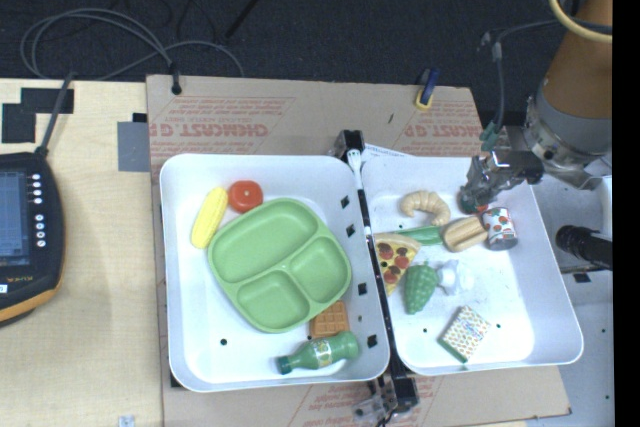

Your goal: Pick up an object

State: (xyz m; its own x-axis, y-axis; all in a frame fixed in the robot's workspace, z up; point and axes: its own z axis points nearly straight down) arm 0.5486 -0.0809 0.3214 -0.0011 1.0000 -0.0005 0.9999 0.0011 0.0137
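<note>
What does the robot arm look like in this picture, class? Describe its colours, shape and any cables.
The arm is a thick, rounded grey column with a broad orange band above the wrist, edged by a yellowish ring at the top. A thin dark cable loops beside it. The end effector is a small, dark metallic two-finger assembly.

Two white bins sit side by side: the left bin (180, 315) and the right bin (560, 315). The left one carries five things: one green divided plate (280, 265), one corn cob (208, 217), one tomato (245, 196), one waffle (329, 320) and one green bottle (320, 353). The right one carries six: one croissant (427, 206), one bread roll (464, 233), one small can (499, 227), one pizza slice (392, 260), one green cone-shaped toy (419, 288) and one small box (466, 332).
</note>
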